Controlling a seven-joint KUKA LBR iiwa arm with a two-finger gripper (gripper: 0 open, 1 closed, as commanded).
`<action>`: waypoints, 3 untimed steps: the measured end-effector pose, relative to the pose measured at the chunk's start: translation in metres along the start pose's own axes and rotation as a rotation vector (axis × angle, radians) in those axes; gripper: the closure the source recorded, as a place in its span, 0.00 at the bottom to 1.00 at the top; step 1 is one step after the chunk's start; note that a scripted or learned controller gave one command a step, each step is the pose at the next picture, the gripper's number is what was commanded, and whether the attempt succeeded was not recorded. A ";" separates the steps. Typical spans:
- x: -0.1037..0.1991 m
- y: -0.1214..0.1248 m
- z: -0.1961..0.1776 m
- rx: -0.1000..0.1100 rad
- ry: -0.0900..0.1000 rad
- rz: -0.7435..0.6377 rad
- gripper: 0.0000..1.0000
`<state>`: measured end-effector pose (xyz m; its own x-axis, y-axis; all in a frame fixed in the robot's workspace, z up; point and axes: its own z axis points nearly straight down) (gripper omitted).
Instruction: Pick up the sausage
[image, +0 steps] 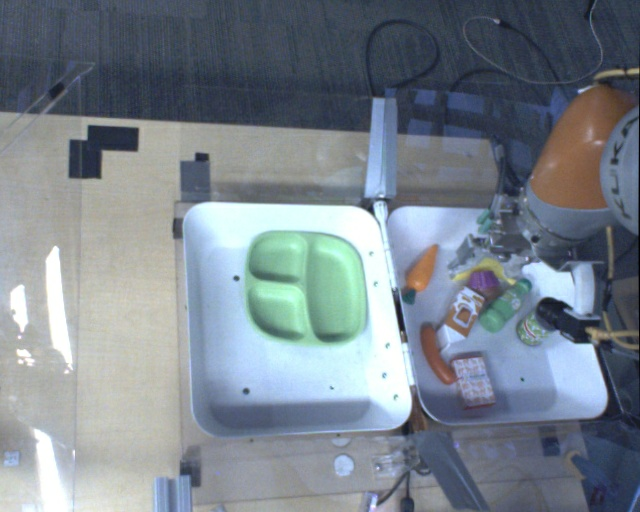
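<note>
Camera view looks down on a pale wooden bench (100, 330) with black tape marks near its far left, and dark grey carpet (250, 50) beyond it where black cables loop. On the left sits a white bin (215, 390) holding a green divided tray (306, 285), which lies upright near the bin's middle. A metal rail (381, 150) runs from the far side down to the seam between the two bins. The right-hand bin (560, 390) is crowded — an orange carrot (422, 268) lies tilted near its far left, and the sausage (435, 353), reddish-orange, lies along the near left side, its near end just beside a patterned pink box (474, 380). Between them stands a small orange-and-white carton (463, 312), touching a purple piece (486, 281) and a green bottle (497, 310); a round green-rimmed can (531, 328) lies further right. The gripper (497, 240) hangs over the far middle of this bin, above the purple piece and well apart from the sausage — whether its jaws are open or closed, I cannot tell.
</note>
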<state>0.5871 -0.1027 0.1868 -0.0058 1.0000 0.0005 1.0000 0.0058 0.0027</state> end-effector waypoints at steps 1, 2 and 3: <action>-0.047 0.019 0.099 -0.008 -0.002 0.038 0.00; -0.046 0.078 0.101 0.018 0.001 -0.105 0.00; -0.081 0.078 0.102 0.022 0.014 -0.236 0.00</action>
<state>0.6659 -0.1833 0.0850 -0.2390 0.9709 0.0163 0.9708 0.2393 -0.0175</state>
